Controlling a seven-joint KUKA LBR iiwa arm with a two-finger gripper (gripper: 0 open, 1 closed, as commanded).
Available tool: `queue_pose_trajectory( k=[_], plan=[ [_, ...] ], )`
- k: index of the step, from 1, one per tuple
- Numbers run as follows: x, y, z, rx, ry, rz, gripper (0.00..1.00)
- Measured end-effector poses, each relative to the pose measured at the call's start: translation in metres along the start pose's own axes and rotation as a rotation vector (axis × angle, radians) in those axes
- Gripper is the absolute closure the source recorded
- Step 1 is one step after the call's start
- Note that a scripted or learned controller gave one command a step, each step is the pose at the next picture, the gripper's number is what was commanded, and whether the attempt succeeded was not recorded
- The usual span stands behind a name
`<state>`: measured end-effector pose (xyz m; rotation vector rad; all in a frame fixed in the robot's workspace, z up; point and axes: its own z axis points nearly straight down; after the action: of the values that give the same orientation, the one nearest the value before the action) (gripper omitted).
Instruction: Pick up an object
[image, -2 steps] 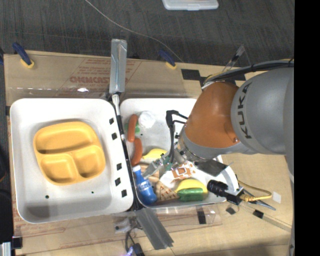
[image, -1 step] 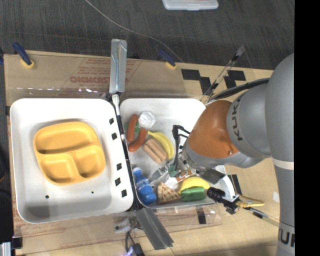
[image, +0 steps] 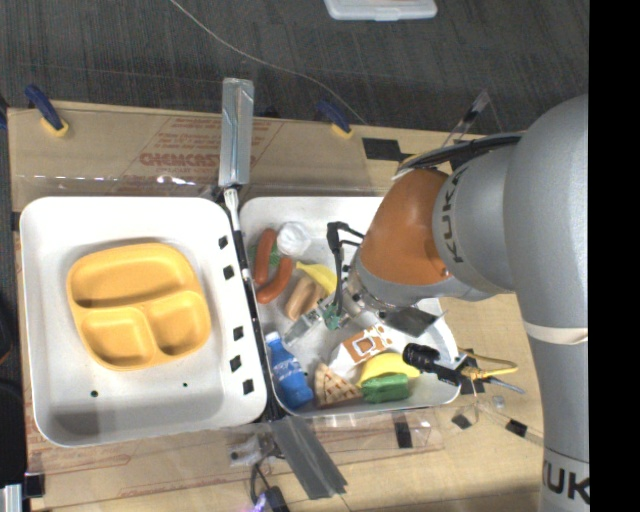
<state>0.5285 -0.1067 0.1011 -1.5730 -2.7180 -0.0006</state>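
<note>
The right bin (image: 262, 215) holds several toy foods. A red sausage (image: 264, 258) and a hot dog (image: 298, 296) lie at its left, with a yellow banana (image: 320, 275) and a clear round piece (image: 292, 238) beside them. Along the front edge are a blue bottle (image: 288, 375), a waffle wedge (image: 335, 385) and a green and yellow piece (image: 388, 378). An orange and white square (image: 366, 345) lies in the middle. My gripper (image: 332, 317) is low over the middle of this bin, just right of the hot dog, and the orange wrist covers most of it.
The left bin (image: 40, 300) holds a yellow divided tray (image: 135, 305). A grey bar (image: 236, 130) stands at the back between the bins. The arm's bulk covers the right bin's right half. Blue clamps (image: 48, 110) hold the cardboard backing.
</note>
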Motion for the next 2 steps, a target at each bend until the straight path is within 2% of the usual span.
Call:
queue_pose_trajectory(
  k=[1,2],
  plan=[
    [-0.066,0.087,0.009,0.0,-0.001,0.291,0.0],
    [-0.034,0.039,-0.061,-0.002,-0.002,0.178,0.0]
  ],
)
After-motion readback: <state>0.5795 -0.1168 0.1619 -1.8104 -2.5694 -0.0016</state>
